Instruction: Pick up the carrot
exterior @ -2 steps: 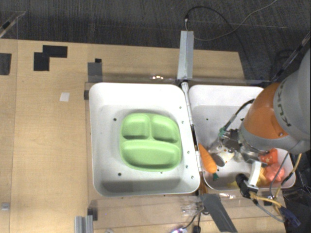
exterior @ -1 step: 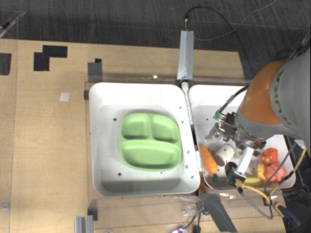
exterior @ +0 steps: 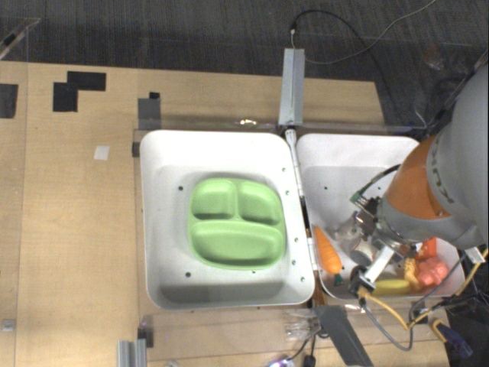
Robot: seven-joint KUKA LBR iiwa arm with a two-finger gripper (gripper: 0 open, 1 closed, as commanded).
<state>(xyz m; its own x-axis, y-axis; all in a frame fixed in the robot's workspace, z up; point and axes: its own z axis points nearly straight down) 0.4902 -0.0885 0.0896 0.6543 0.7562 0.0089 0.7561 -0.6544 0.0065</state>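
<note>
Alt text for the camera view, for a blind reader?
An orange carrot lies by the left wall of the right bin, with the gripper just beside it. A green divided plate sits in the left bin.

The arm (exterior: 451, 167) largely hides the tool (exterior: 365, 241) and right bin (exterior: 336, 163).

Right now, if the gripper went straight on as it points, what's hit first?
Probably the carrot, lying just beyond the gripper in the right bin. Depth is unclear, so it may meet the bin floor beside it instead.
</note>
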